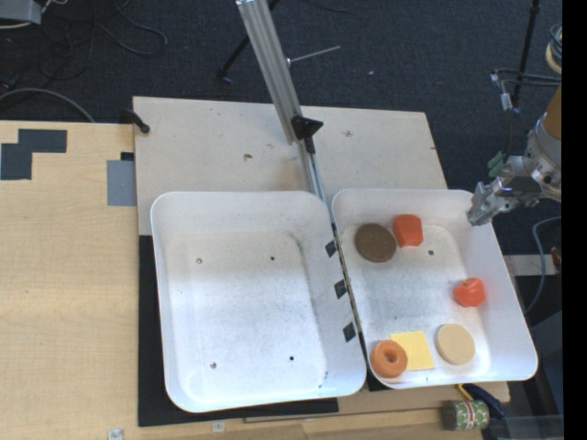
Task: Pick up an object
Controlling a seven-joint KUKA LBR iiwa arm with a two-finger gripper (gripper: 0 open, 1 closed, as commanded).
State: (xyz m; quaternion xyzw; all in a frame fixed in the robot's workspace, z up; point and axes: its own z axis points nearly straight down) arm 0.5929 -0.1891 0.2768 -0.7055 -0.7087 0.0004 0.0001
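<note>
We are seeing all candidates lying loose in right bin [495, 246], likely scattered for picking: brown disc [375, 243], orange block [407, 229], red piece [469, 292], ring [390, 358], yellow square [412, 348], tan disc [455, 344]. Gripper [483, 204] is hovering at bin's far right rim, gripping nothing; cannot tell its state. Arm is reaching in from right.

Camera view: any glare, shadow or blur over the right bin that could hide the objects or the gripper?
Camera view: the right bin is evenly lit, no glare, only soft shadows; the brown disc and orange ring read sharply; the gripper at the bin's upper right rim is small and slightly blurred against the dark floor.
</note>
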